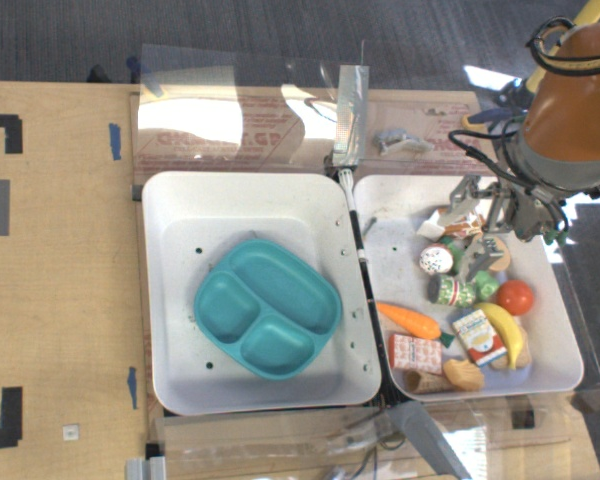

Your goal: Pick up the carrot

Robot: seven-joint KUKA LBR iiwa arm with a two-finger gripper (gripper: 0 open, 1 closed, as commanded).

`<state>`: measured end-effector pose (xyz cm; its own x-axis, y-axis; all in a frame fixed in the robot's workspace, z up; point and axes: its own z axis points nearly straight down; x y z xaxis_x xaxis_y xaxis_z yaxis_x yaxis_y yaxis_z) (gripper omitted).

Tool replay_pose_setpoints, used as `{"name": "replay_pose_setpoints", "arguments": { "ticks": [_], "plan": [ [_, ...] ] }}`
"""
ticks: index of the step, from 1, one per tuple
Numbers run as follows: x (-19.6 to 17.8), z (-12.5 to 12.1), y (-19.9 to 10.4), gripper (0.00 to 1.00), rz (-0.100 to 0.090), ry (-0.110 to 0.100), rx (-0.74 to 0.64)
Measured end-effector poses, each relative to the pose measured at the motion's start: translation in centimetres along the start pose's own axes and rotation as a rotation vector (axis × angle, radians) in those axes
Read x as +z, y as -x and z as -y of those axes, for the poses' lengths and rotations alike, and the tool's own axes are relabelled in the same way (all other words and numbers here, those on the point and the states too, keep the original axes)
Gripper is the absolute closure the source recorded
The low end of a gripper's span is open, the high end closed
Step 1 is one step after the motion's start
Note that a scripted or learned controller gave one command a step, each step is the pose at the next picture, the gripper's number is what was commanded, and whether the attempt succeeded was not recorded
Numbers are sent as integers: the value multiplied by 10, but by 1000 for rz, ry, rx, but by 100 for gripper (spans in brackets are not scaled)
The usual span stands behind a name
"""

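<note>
Approach step: the carrot (409, 320) lies ungrasped at the right bin's (570, 368) left side.
The end effector (488, 230) hovers above clutter, grip state unclear; it must shift toward the carrot.

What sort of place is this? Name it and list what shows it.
Probably a robotics lab test bench, not a kitchen: two shallow white plastic bins side by side, toy food like the orange carrot piled in the right one, a teal sectioned plate, and a grey-and-orange robot arm.
</note>
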<state>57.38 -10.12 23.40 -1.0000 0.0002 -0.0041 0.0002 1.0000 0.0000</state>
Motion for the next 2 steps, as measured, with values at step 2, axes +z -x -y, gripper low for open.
{"name": "replay_pose_setpoints", "arguments": {
  "ticks": [2],
  "plan": [
    [139, -9, -54, 0, 27, -2, -171]
  ]
}}
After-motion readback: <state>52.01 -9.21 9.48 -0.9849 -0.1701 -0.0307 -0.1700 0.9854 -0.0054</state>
